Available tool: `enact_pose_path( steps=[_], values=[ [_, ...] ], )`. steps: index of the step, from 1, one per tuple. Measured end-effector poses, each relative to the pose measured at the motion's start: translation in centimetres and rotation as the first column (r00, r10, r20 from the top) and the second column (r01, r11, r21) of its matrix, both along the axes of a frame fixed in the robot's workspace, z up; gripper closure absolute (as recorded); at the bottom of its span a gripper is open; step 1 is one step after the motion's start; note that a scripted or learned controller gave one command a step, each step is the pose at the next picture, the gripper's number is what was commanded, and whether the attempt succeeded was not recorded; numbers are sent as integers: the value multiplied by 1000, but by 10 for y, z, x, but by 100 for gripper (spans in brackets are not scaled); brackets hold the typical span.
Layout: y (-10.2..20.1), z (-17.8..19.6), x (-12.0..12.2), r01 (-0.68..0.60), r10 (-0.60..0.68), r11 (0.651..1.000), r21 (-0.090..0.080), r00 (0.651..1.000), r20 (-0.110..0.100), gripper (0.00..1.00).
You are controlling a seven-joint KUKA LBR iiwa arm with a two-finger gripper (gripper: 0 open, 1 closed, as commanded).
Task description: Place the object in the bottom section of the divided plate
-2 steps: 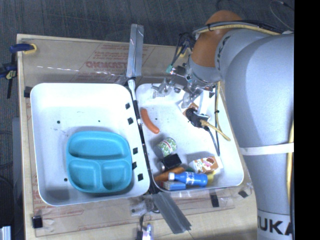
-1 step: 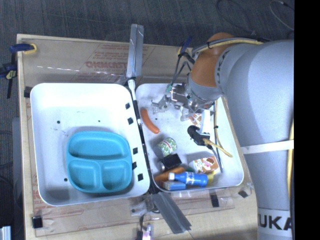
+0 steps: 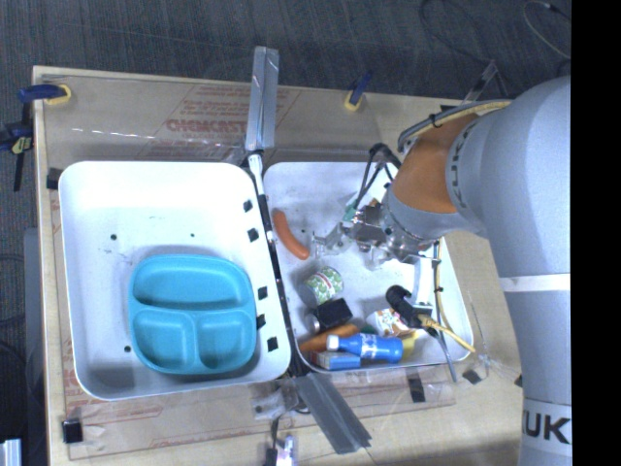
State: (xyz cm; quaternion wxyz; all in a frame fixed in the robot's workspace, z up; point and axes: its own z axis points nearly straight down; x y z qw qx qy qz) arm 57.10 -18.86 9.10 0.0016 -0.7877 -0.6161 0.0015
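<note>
The blue divided plate (image 3: 192,311) lies in the left bin (image 3: 87,260), well to the left of the jaws and across the wall between the bins; its large compartment faces the top of the view and two smaller ones sit along its lower edge. Just left of the jaws, in the right bin (image 3: 310,187), lies a sausage (image 3: 290,234), and below and a little left of them a round green-patterned ball (image 3: 325,283), a black block (image 3: 333,313) and a blue bottle (image 3: 367,348) among clutter. The gripper (image 3: 347,233) hangs low near the sausage, but whether the jaws are apart or together cannot be told, as glare and cables blur them; nothing is seen between them. The sausage is probably the object to take. To do this step well, centre the jaws across its narrow width, descend squarely, close firmly, then lift clear of the wall before crossing.
</note>
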Motion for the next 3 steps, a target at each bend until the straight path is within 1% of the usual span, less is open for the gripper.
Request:
enact_pose_path(
  steps=[1, 2, 3],
  values=[
    [0, 10, 0, -4, 4, 1000, -1, 1000, -1, 100],
    [-17, 184, 29, -157, 157, 988, -1, 988, 3, 100],
    [13, 9, -88, -90, 90, 996, -11, 996, 25, 100]
  ],
)
